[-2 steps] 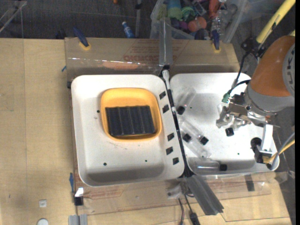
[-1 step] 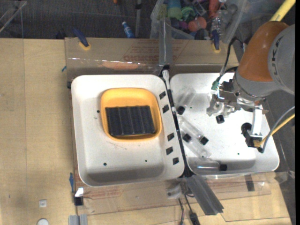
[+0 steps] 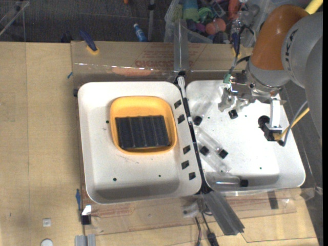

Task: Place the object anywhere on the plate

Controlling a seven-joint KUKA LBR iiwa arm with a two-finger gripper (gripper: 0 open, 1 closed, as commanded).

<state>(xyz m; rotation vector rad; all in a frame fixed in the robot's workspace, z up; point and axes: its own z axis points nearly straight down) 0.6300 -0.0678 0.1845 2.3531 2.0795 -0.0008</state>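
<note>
Step in hand, by my reading: pick from right bin [image 3: 287, 173].
Near, right bin: clear plastic object [image 3: 212, 150] with black ends; centre over it, descend straight.
Left bin [image 3: 92, 178]: yellow plate [image 3: 118, 106] bearing dark ribbed block [image 3: 142, 131]; aim for bare rim.
Far right: gripper [image 3: 233, 101] above right bin; whether jaws apart or together, cannot tell.

Single fixed overhead camera, slanted down on both white bins [image 3: 92, 188], arm [image 3: 287, 40] at right.

dark ridged object [image 3: 142, 132] lies on the yellow plate [image 3: 119, 108], left bin [image 3: 97, 173].
</note>
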